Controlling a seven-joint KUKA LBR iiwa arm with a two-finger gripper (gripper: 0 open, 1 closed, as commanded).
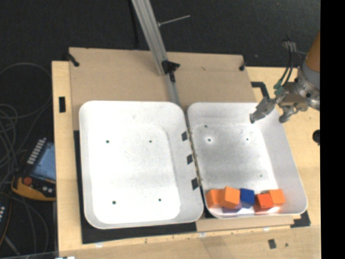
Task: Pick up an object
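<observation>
- The surface (135, 74) is a pale tan board, flat and matte, with small black clips at its far corners; it sits on a dark, speckled floor.
- Black cables loop across the floor at the left, beside a handheld pendant (39, 169) with a blue screen and an orange-yellow body.
- A slim grey metal rail (152, 34) slants down from the top of the view to the seam between the bins.
- The left bin (91, 117) is a shallow white tray with rounded corners, its floor dusted with grey scuffs and a few dark dots.
- The right bin (280, 144) is the same shape, greyer and more worn across its middle; small black clips sit along the seam where the two meet.
- The objects lie in a row along the right bin's near wall: an orange block (223, 197), a blue block (247, 196) just beside it, and a second orange block (268, 199) at the right. All are boxy, with plain matte faces.
- The gripper (268, 112) hangs over the right bin's far right corner, well apart from the blocks, its two grey fingers splayed wide with nothing between them.
</observation>
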